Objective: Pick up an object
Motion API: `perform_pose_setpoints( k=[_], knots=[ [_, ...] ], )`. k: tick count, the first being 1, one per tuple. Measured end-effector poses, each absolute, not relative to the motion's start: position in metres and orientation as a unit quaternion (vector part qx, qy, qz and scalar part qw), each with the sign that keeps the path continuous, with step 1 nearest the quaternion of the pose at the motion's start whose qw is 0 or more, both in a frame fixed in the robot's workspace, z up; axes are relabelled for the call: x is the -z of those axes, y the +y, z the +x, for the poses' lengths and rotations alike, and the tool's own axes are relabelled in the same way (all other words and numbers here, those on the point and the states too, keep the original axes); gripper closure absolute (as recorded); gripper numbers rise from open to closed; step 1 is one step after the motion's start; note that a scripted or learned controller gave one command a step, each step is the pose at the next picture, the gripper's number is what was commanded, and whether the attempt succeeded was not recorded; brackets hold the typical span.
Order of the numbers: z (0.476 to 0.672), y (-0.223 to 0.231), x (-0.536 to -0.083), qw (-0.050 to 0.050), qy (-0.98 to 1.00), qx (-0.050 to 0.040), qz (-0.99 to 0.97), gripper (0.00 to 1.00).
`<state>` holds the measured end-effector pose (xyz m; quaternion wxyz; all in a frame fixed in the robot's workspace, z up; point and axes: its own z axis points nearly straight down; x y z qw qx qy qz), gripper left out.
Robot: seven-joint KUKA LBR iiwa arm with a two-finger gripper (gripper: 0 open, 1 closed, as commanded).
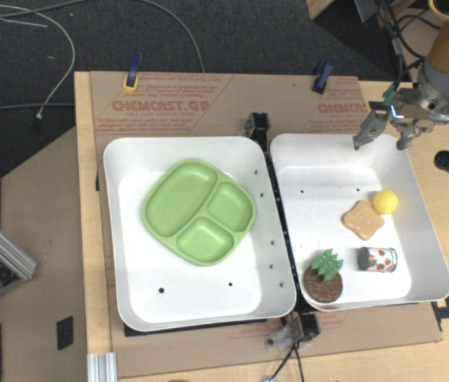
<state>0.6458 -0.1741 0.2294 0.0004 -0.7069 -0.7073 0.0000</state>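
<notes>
Down at the near edge, a black clamp (298, 327) is gripping the seam where the two white bins are meeting, with a cable trailing off toward us. Just beyond it, in the right bin (312, 205), a small potted plant (325, 276) is sitting at the near-left corner, green leaves poking up from a brown round pot. Right beside it to the right, a little can (377, 259) with red spots is lying on its side. Moving further back, a tan piece of toast (364, 220) is lying flat, and a yellow ball (384, 202) is touching its far-right corner. Over in the left bin (129, 277), a green divided plate (199, 211) is taking up the middle, its three compartments showing, turned at a slant. Both bins are resting on a cardboard sheet (97, 213) covering the bench, red lettering running along its far strip. Now the pincer (387, 131) — it is hanging over the far-right corner of the right bin, fingers spread apart and nothing between them, well apart from the toast and ball. Above it the grey arm (447, 62) is reaching in from the right. At the far edge, another black clamp (257, 123) is sitting between the bins, and two blue clips (134, 68) are pinching the cardboard, one to the left and one nearer the arm. Beyond that, grey cables (65, 22) are lying loose across the dark floor.
</notes>
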Motion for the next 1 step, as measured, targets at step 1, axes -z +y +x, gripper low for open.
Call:
perform_pose_setpoints(
  k=[1],
  knots=[
    [0.6430, -0.1834, -0.1788, 0.001, -0.707, -0.0006, -0.707, 0.00]
  ],
)
